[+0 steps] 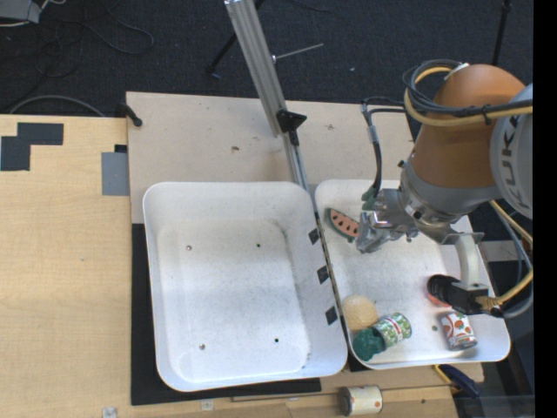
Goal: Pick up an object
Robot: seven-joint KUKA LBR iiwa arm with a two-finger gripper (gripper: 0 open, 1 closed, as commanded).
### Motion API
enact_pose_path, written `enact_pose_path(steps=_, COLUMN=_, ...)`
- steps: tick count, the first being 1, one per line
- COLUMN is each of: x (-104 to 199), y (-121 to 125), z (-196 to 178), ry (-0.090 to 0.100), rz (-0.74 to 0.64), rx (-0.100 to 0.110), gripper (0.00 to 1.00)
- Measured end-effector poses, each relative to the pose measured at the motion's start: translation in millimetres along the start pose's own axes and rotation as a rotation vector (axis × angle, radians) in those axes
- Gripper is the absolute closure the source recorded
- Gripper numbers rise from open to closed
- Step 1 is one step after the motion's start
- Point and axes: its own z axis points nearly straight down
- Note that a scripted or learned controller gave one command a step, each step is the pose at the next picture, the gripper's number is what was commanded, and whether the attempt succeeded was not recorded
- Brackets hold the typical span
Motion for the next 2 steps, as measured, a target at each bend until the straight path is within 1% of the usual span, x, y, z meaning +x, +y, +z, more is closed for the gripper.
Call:
enact_pose_path(steps=1, x=48, y=-5, z=19, ry=-0.001, rz=0.001, rx=0.002, gripper=1.00)
enact_pose_path(steps=2, x=90, y=-12, z=23, ry=-0.001, rz=0.002, rx=0.001, gripper=1.00)
